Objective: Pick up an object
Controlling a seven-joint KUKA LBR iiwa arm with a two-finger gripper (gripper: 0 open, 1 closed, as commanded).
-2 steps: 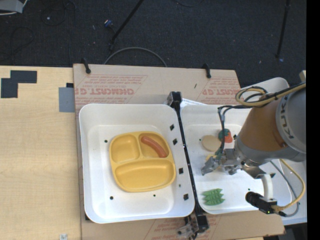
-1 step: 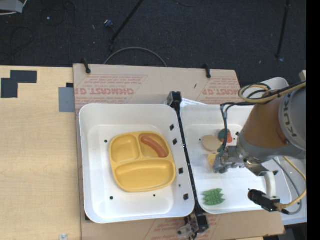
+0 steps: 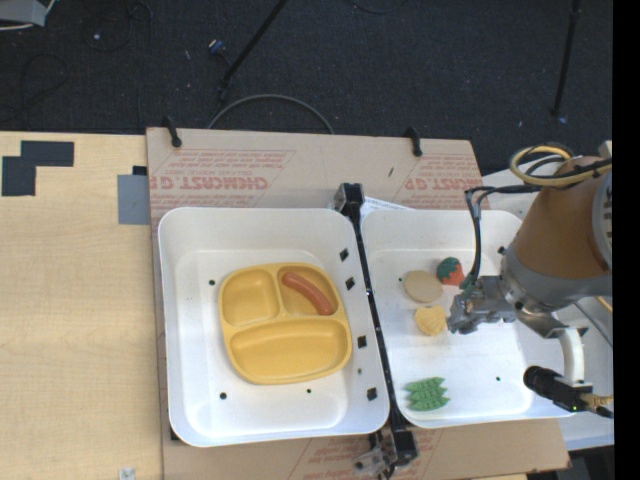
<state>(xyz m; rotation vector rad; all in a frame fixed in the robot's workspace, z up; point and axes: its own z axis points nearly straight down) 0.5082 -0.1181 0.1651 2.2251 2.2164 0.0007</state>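
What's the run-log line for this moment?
gripper: low in right bin, beside yellow piece | grasp: unconfirmed | hotdog: in yellow tray, left bin | green item: untouched

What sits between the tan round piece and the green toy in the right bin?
The yellow piece lies just below the tan round piece; beyond it, bare white floor of the right bin runs to the green toy.

Small yellow piece (image 3: 431,320) in right bin (image 3: 500,393)

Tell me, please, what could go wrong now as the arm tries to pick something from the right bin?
The tool sits beside the yellow piece, with the tan disc and the red-green piece crowded close, so it may catch two things or push one aside. These small pieces might also slide toward the bin wall, where gripping them is harder.
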